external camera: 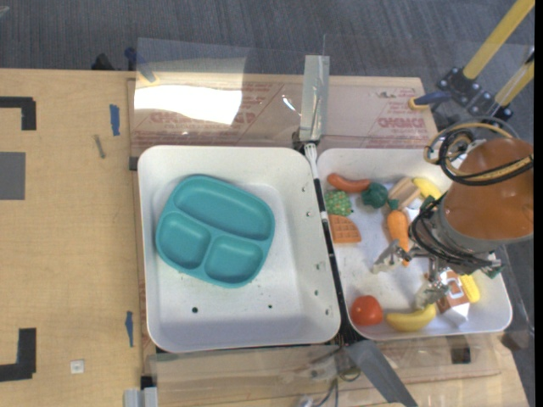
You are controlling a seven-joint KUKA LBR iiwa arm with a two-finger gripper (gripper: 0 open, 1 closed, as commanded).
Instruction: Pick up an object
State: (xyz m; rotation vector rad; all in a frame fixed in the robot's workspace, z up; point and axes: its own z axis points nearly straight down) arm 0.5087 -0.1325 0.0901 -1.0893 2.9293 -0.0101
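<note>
The right bin (475,325) holds several toy foods: an orange carrot (397,225), a yellow banana (411,318), a red tomato (366,309), a waffle piece (344,229), a light green broccoli (338,202), a dark green vegetable (375,196) and a red sausage (348,182). My gripper (411,276) hangs low over the bin's front right part, below the orange wrist band (492,193). It is open, with bare bin floor between its fingers. One fingertip (386,262) lies just below the carrot, the other (434,293) just above the banana.
The left bin (161,312) holds a teal divided plate (216,230). A beige block (405,192) and a yellow piece (428,185) sit at the right bin's back. A small orange and white item (462,288) lies by the gripper's right side. A divider (327,253) separates the bins.
</note>
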